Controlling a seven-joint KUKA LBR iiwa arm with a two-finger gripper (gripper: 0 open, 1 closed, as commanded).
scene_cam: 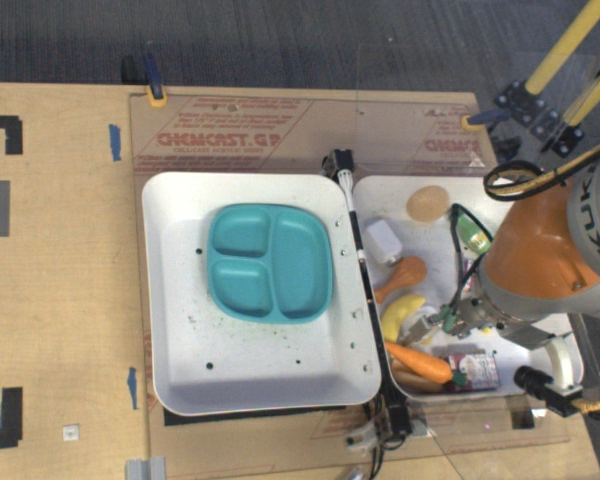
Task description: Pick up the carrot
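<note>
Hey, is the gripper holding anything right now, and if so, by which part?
Cannot be told: the gripper hovers above the carrot.

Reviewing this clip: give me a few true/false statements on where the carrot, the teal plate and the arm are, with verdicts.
1. The teal divided plate lies in the left bin. True.
2. The carrot lies on the teal plate. False: it lies in the right bin, near its front edge.
3. The gripper is over the right bin. True.
4. The carrot is lifted clear of the bin. False: it lies among the other items, beside a banana.
5. The arm reaches across the left bin. False: it is over the right one.
</note>
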